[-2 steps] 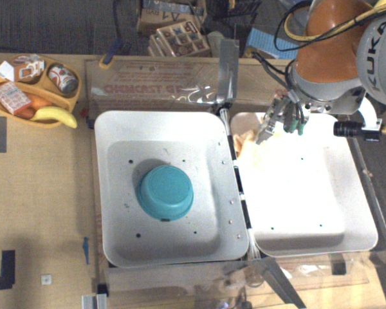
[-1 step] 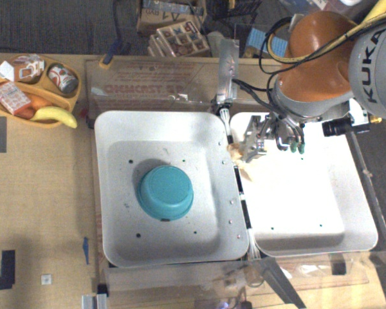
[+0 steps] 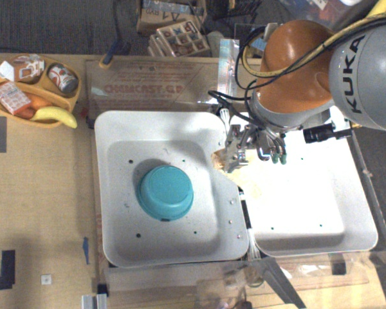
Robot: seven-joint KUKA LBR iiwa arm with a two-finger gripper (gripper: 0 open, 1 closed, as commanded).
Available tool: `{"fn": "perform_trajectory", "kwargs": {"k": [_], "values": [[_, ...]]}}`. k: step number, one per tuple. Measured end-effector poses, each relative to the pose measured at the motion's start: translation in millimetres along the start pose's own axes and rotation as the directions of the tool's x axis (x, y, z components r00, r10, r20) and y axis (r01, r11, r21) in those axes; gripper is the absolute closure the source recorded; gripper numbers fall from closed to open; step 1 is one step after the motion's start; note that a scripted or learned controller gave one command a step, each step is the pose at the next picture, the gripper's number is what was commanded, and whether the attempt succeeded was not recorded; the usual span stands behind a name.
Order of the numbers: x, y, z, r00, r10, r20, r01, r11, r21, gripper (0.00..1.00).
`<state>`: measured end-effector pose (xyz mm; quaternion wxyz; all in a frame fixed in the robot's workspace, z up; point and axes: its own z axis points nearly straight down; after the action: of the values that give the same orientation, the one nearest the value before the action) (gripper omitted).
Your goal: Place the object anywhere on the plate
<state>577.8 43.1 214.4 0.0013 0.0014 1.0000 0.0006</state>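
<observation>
Jaws too cluttered to tell whether spread or pinching, hanging over the seam between both bins, grey arm (image 3: 367, 76) reaching from far right, left bin (image 3: 116, 237) holding teal plate (image 3: 166, 192), small tan object (image 3: 220, 161) at its right rim, just beside the jaws

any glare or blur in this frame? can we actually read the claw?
Camera view: the right bin is close to blown out, its floor nearly featureless white. The left bin is softer lit, and the teal plate reads sharp with a thin shadow at its lower edge. The claw is small and slightly smeared under the arm's shadow; a tan thing sits at its tip, too blurred to identify.
</observation>
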Motion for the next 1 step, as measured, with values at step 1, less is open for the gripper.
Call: {"fn": "perform_trajectory", "kwargs": {"k": [1], "values": [[32.7, 38.4, -6.4, 1.000, -0.003, 0.000, 0.003, 1.000, -0.001, 1.00]]}}
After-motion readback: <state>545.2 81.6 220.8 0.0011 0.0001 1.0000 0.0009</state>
